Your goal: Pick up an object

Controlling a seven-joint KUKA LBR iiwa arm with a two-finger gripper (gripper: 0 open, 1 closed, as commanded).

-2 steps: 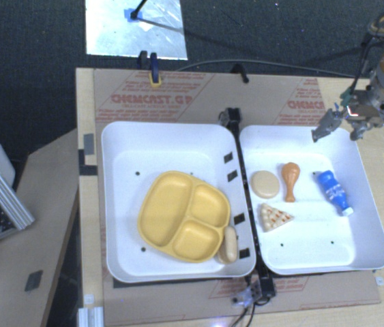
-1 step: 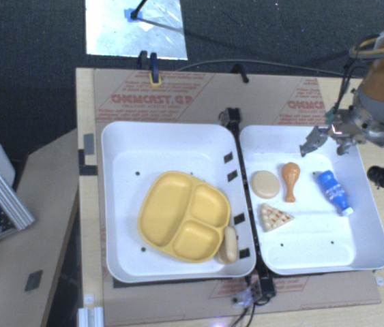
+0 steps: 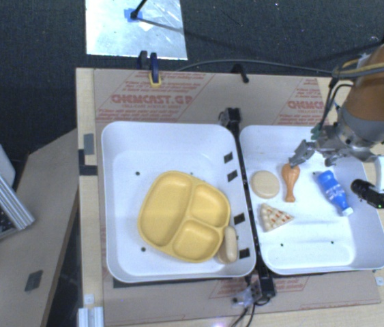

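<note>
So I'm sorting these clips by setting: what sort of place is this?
Probably a robotics lab bench, not a kitchen: two white bins on a board, toy food like a drumstick and pizza slice, and a robot arm over them.

Yellow divided tray (image 3: 185,214), blue bottle (image 3: 333,191), tan cookie (image 3: 265,183), orange-brown drumstick (image 3: 290,181), white bins (image 3: 171,140).

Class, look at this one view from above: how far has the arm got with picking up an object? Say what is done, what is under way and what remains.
Done: nothing is lifted. The drumstick, round cookie, pizza slice and blue bottle all lie in the right bin. Under way: the gripper hangs open just above the drumstick's top end, holding nothing. Left: lowering, closing on an item and raising it.
</note>
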